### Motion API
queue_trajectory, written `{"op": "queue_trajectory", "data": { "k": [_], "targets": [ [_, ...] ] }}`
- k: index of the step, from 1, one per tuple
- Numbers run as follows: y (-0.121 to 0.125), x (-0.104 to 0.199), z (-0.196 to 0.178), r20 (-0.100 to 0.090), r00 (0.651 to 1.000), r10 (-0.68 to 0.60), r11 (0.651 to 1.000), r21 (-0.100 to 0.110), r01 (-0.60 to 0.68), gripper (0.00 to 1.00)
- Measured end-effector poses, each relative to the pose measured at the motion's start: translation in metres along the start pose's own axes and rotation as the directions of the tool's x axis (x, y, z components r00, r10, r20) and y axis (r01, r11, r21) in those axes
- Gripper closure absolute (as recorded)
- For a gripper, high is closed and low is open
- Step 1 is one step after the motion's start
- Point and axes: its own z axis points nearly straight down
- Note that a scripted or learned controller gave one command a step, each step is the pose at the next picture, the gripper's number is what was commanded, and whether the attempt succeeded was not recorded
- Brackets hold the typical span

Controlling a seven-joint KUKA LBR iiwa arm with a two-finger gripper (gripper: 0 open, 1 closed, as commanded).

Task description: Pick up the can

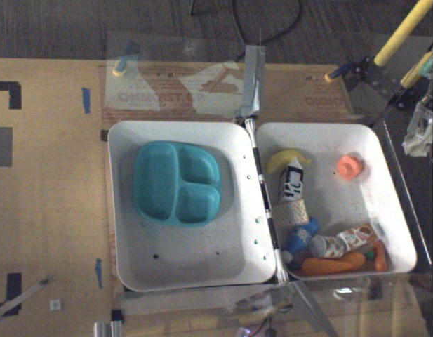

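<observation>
The can (pixel 340 243), a small cylinder with a white and red label and a grey metal end, is seen lying on its side in the right shallow white bin (pixel 389 181), close to that bin's near wall. Its metal end is turned toward the left bin. An orange carrot-shaped toy (pixel 332 264) is laid along the near side of the can, just beside it or touching it. A small orange piece (pixel 380 256) is found at the can's right end, and a blue toy (pixel 300 236) is pressed up near its metal end.

Farther back along the left wall of the same bin, a tan patterned block (pixel 290 213), a black and white carton (pixel 292 181) and a yellow banana (pixel 285 159) are lined up one behind the other. A small orange-pink cup-like object (pixel 349 166) is set well apart from them, toward the far right corner.

The left shallow white bin (pixel 119 209) is occupied by a teal plastic plate with three compartments (pixel 177 182), placed toward its far side.

Both bins are borne by a wooden bench (pixel 48 188), on which strips of blue tape (pixel 85 100) are stuck. Yellow rods (pixel 405 21) are seen at the far right corner.

The state of the gripper cannot be told.
</observation>
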Motion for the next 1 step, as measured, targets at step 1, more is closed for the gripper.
{"op": "queue_trajectory", "data": {
  "k": [1],
  "targets": [
    [-0.0077, -0.0177, 0.0578, 0.000, 0.996, 0.088, 0.996, 0.006, -0.088, 1.00]
  ]
}}
